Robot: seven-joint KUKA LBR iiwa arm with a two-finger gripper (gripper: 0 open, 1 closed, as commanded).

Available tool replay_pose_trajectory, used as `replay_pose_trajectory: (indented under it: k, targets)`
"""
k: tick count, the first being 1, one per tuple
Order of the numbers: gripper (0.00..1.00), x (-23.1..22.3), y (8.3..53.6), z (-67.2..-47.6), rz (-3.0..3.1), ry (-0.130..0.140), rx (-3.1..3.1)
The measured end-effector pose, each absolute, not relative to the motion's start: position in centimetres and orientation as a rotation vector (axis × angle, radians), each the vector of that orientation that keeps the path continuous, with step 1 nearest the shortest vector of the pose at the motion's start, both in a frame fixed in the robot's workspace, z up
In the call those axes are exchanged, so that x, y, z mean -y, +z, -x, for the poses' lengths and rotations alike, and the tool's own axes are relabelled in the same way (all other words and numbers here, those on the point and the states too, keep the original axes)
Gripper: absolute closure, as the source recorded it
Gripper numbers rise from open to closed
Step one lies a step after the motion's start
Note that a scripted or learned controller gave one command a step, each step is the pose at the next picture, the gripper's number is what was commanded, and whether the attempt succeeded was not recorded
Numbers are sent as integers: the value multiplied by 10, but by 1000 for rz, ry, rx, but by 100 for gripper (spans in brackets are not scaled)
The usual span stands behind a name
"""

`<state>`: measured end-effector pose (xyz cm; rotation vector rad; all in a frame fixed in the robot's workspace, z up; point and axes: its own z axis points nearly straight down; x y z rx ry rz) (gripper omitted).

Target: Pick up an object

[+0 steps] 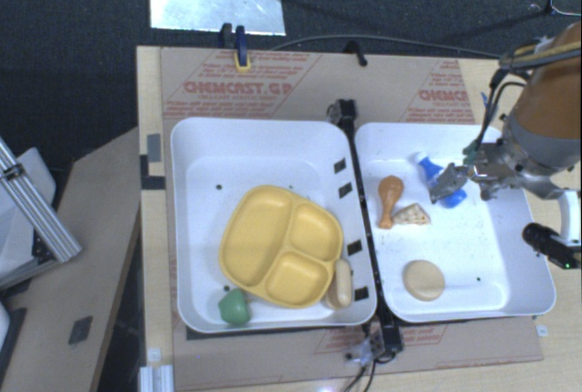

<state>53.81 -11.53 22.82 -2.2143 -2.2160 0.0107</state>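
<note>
Across the bench (273, 81), starting at your left, the left bin (195, 145) carries a yellow divided plate (280, 246), with a green piece (235, 307) at its near-left corner and a pale bread-like roll (341, 283) touching its near-right edge; all of that lies well apart from the claw, so leave it aside. Moving right over the divider into the right bin (509, 295), you meet a brown drumstick (389, 198) whose long axis runs near to far, tilted slightly, with a pale wedge (412, 216) just beside it on the right and a round tan bun (424, 279) nearer to you. Right of the drumstick and a little farther back lies the blue object (436, 177), and this is the likeliest thing to be picked, because the claw (448, 185) hangs directly at it, overlapping its right part, with the arm coming in from the right. Whether the claw is spread or pressed together you cannot tell, since the dark tips blend with the blue piece, and nothing shows it pinched between them. Judge it so: the target sits just left of and beneath the claw, so the coming move needs hardly any sideways travel, mostly a descent.
</note>
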Motion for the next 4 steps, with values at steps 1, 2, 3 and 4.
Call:
replay_pose_trajectory:
  k: [1,2,3,4]
  targets:
    - [0,115,235,-541,2218,-1,2226]
    - [0,110,192,-539,2218,1,2222]
    - [0,103,131,-541,2218,1,2222]
    - [0,102,82,-541,2219,1,2221]
